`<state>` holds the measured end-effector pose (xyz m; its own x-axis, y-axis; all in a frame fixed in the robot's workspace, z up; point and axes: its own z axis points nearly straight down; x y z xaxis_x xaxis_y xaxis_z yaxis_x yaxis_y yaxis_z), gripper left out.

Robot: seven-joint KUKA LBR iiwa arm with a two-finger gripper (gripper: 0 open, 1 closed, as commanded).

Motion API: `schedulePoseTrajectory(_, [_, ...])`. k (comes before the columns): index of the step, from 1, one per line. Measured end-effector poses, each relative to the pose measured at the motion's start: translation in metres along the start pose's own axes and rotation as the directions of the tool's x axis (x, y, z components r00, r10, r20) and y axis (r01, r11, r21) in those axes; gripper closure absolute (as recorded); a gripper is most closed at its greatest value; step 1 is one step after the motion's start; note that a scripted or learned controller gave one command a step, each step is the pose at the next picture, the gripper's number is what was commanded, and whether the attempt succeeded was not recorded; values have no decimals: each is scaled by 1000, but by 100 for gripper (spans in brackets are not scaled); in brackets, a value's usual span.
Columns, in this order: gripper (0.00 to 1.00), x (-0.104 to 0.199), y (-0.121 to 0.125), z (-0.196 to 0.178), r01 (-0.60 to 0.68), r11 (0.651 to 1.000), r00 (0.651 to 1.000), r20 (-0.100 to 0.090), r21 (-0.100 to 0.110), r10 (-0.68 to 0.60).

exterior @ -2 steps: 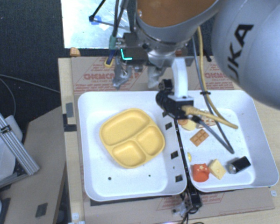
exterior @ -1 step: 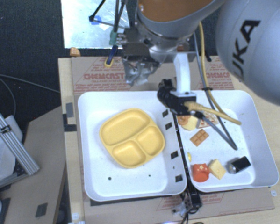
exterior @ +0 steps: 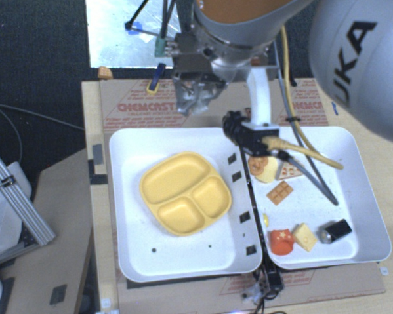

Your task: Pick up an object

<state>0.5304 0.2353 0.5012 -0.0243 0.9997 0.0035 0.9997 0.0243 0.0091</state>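
Objects in right bin [exterior: 365,177]: waffle square [exterior: 280,192], red piece [exterior: 281,241], black cylinder [exterior: 336,231].

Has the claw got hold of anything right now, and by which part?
Nothing is held. The claw hangs over the cardboard behind the left bin, apart from the yellow tray and the small items in the right bin.

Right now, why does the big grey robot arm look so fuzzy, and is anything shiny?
In the camera view, the arm sits very close to the lens, so it is out of focus; the yellow divided plate and the small toy foods in the right bin look sharper. A silvery sheet behind the bench glares brightly, and the claw looks a bit blurred.
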Motion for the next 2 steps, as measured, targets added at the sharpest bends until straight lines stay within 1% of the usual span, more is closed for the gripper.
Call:
schedulePoseTrajectory(1, [100, -5, 100, 93, -27, 1000, 1000, 6, 10, 27])
schedulePoseTrajectory(2, [100, -7, 135, 264, -25, 999, 1000, 8, 20, 25])
